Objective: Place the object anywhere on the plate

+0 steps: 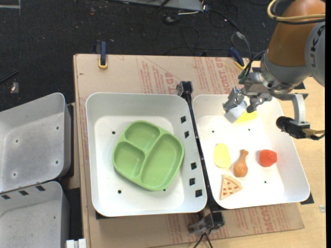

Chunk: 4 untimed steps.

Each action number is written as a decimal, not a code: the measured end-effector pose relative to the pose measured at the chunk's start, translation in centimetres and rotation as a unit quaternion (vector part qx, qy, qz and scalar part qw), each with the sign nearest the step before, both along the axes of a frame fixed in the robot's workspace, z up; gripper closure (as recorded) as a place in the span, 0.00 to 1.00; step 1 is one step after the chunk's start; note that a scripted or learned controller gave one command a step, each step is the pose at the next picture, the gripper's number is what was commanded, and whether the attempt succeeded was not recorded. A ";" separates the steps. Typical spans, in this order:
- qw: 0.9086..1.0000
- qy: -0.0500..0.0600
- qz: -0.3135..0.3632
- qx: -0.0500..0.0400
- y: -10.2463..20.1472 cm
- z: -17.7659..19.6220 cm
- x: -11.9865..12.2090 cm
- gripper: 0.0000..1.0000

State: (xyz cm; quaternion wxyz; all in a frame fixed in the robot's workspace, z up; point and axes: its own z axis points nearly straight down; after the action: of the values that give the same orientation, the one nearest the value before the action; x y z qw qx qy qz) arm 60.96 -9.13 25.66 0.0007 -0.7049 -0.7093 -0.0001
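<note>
Two white bins sit side by side on the bench. The left bin (98, 138) carries one green plate (149, 154) with three compartments, lying a little left of the bin's middle and turned at an angle. Nothing lies on the plate.

The right bin (295, 174) holds your objects. Count five in all: one pale yellow oval piece (222, 155), one brown drumstick (240, 163) just beside it, one red tomato-like piece (267, 158) further right, one pizza slice (230, 187) near the front wall, and one yellow piece (249, 115) at the back of the bin, partly hidden under the gripper.

The gripper (241, 107) hangs over the back left part of the right bin, right above that yellow piece. You cannot tell from this angle whether the hand is released or clenched, nor whether it touches the yellow piece.

Between the gripper and the plate stands the divide where the two bin walls meet, with one black clamp (185, 88) at its far end. One yellow clamp (103, 56) sits at the board's far left corner.
</note>
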 end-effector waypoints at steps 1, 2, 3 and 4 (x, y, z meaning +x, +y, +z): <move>1.000 0.001 0.000 0.000 5.0 -1.6 -1.7 1.00; 1.000 0.001 0.001 0.000 10.2 -0.9 -3.6 1.00; 1.000 0.001 0.000 0.000 14.9 -2.5 -5.7 1.00; 1.000 0.001 0.000 0.000 18.9 -2.1 -7.7 1.00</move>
State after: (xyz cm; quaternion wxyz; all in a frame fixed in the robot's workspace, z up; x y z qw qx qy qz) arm 53.28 9.73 23.53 0.0014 -0.7045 -0.7097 0.0006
